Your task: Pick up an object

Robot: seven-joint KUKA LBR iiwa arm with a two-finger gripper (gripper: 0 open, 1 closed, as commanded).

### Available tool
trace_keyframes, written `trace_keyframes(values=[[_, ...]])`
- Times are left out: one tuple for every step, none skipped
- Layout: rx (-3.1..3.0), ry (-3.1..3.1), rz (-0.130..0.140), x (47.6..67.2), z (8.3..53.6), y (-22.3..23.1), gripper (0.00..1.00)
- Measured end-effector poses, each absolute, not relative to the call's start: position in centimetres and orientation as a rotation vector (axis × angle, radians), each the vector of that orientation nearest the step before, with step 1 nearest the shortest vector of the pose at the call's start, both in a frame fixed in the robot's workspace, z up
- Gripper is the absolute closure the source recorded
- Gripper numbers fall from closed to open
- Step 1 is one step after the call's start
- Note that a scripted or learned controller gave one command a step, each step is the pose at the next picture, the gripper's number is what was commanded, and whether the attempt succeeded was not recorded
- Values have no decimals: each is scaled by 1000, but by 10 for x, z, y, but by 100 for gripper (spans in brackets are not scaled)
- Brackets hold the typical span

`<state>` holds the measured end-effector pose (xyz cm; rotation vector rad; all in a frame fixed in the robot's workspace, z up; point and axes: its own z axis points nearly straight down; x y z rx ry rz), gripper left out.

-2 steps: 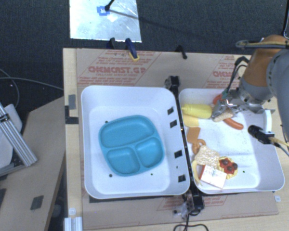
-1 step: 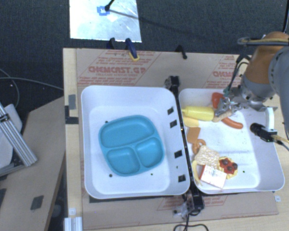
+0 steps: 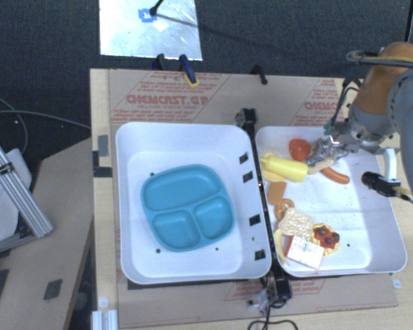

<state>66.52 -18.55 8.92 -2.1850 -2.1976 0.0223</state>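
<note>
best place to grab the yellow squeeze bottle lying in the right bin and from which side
Probably across the middle of the yellow bottle, coming straight down. It lies on its side, long axis running left-right near the bin divider, so the fingers should close across its narrow width. The gripper is at its right end; the orange piece crowds the near side.
</note>
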Motion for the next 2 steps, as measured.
trace_keyframes(values=[[-2171, -2199, 32, 664, 100, -184, 100], [-2214, -2219, 43, 666, 92, -120, 100]])
